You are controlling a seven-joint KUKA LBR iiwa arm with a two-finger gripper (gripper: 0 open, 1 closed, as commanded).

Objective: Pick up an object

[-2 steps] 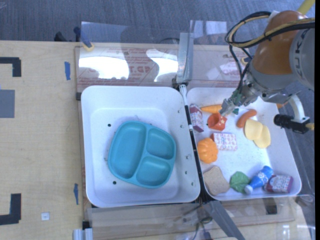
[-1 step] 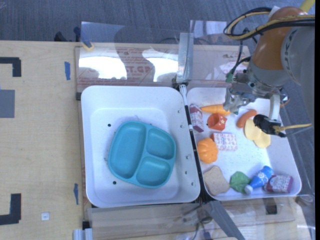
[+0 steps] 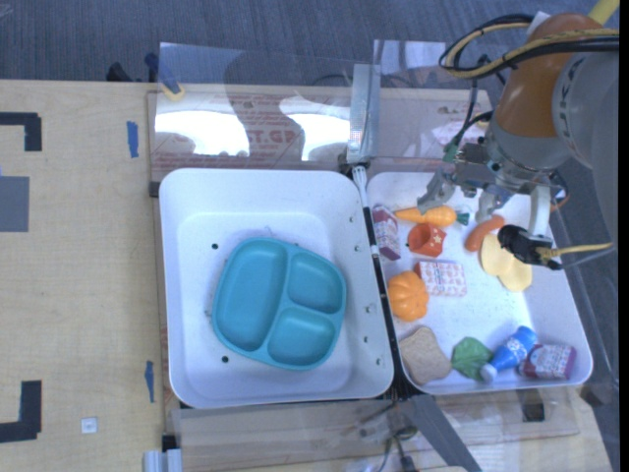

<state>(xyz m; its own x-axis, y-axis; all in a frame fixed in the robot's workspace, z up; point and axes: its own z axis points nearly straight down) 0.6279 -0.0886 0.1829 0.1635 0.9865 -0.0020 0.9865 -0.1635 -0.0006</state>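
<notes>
worktop (image 3: 69, 293): pale wood-look top, black corner marks, blue tape bits, grey carpet behind
left bin (image 3: 187, 214): shallow white plastic, speckled, rounded corners
plate (image 3: 279, 303): teal plastic, three compartments, lying flat in left bin
right bin (image 3: 565, 308): white, full of small toy food
arm (image 3: 550, 87): grey with orange band, black and yellow cables, over far end of right bin
jaws (image 3: 470, 197): low over far end of right bin, near orange carrot-like piece (image 3: 438, 216); open or clenched, cannot tell; nothing seen held
pumpkin (image 3: 408, 296): orange, ribbed, round
bread slice (image 3: 425, 355): tan, flat
green lump (image 3: 471, 356): crinkly
blue bottle (image 3: 512, 349): white cap, lying down
yellow piece (image 3: 503, 262): flat, smooth
</notes>
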